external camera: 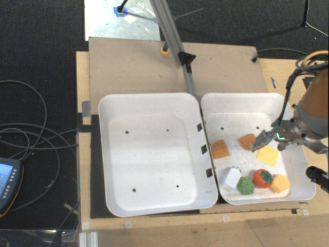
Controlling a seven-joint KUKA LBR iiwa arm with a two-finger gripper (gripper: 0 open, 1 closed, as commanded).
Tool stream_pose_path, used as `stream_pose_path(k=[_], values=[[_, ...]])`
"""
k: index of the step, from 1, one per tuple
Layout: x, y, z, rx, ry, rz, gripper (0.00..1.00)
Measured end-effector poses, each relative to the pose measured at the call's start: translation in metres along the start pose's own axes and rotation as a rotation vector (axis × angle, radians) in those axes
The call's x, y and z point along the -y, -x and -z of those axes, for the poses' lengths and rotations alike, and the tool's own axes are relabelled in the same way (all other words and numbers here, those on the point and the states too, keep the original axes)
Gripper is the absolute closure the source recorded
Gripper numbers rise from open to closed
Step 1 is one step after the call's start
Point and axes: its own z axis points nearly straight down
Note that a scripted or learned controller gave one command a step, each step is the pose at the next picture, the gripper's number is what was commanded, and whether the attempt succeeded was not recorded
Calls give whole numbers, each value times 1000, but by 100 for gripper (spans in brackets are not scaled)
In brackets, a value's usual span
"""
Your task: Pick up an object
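Observation:
The right bin point(241, 104) holds several small toy foods. An orange flat slice point(220, 149) lies near its left wall. A small orange-brown piece point(247, 140) sits mid-bin. A yellow wedge point(268, 156) lies to its right. Along the front are a white block point(231, 178), a green lump point(245, 186), a red tomato-like piece point(262, 178) and a yellow-orange cube point(280, 183). My gripper point(261, 141) reaches in from the right, low over the bin, its tips just right of the orange-brown piece and above the yellow wedge. Nothing shows between the tips.
The left bin point(110, 112) sits beside the right one, with black clips along the shared wall point(204, 149). A slanted grey pole point(169, 22) crosses the back of the bench. Cables and a pendant point(7, 181) lie on the floor at left.

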Motion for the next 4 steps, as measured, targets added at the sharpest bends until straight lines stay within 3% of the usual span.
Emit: stream_pose_path(k=[1,3,4], values=[[-1,0,2,1,4,-2,0],[-5,-12,-112,-1,-3,-4,0],[-6,-13,-132,0,1,-3,0]])
